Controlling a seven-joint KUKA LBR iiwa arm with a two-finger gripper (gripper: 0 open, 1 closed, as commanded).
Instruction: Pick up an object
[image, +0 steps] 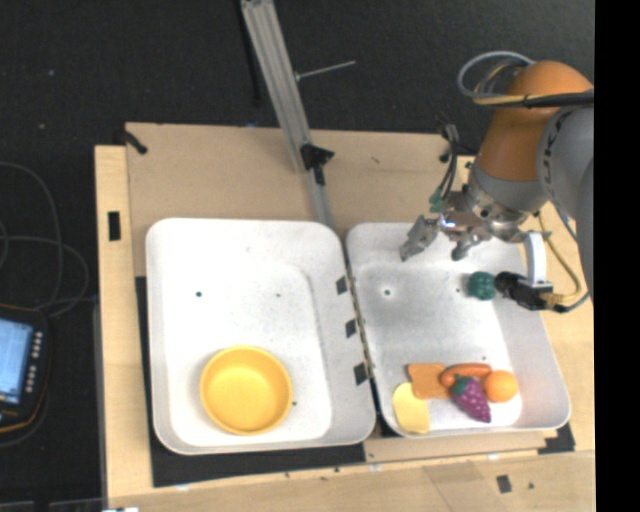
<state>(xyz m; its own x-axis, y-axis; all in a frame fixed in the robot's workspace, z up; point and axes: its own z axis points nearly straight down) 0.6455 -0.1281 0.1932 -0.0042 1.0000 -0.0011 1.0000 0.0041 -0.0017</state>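
Observation:
My gripper (437, 247) hangs over the far edge of the right bin (430, 310), its two fingers spread apart with nothing between them. A small dark green round object (481, 286) lies in the right bin just to the right of and below the gripper. At the bin's near edge sits a cluster of toy food: a pale yellow piece (410, 408), an orange slab (427, 379), a carrot-like piece (466, 371), purple grapes (472, 398) and an orange (501, 386). A yellow bowl (246, 389) rests in the left bin (240, 280).
A grey metal pole (290, 100) slants down from the top to the gap between the bins. A tablet (18, 365) with cables lies off the bench at left. The tan bench (200, 170) surrounds both bins.

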